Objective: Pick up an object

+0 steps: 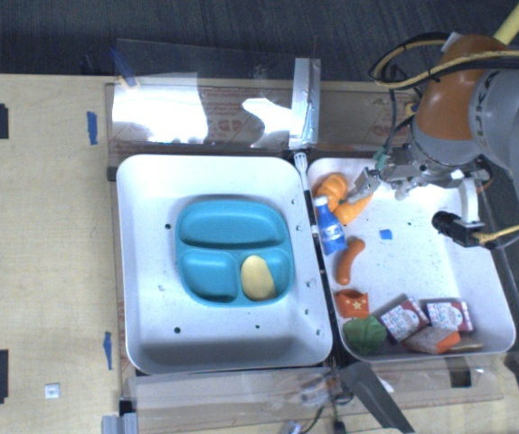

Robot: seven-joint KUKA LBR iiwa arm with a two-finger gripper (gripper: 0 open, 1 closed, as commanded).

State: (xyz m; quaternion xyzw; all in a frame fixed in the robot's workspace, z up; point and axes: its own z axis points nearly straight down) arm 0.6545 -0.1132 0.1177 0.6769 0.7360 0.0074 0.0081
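The right bin point(499, 307) holds several small items. Along its left wall lie an orange fruit point(332, 187), an orange carrot point(353, 210), a blue bottle point(330, 229) and a reddish sausage point(349, 258). My gripper point(372, 177) hangs low over the bin's far part, just right of the orange fruit and above the carrot's upper end. The grey arm with its orange band point(445, 107) comes in from the upper right. Nothing can be seen held.
The left bin point(142, 242) carries a blue divided tray point(228, 229) with a yellow lemon-like object point(258, 277) in one compartment. Near the right bin's front edge sit a red box point(353, 303), a green item point(364, 333) and two snack packets point(402, 319). A tiny blue piece point(385, 235) lies mid-bin.
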